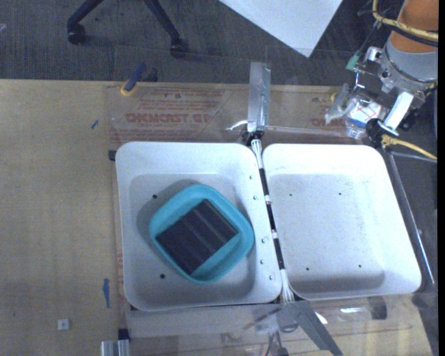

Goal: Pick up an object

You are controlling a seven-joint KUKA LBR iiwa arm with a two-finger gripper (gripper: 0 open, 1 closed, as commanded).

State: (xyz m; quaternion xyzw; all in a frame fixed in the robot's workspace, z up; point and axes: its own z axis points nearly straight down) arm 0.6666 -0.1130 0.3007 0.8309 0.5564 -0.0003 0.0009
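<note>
A light blue square dish (240,229) lies turned at an angle in the left bin (132,174). Inside the dish rests a dark grey ridged block (196,236). My gripper (360,106) hangs at the top right, above the bench just beyond the far edge of the right bin (389,278), well away from the dish. A small pale, bluish patch shows at the gripper's tip; I cannot make out what it is.
A metal post (259,97) stands behind the divider between the two bins. Yellow cables (410,147) run along the right bin's far right corner. An office chair base (125,21) sits on the floor at the back left.
</note>
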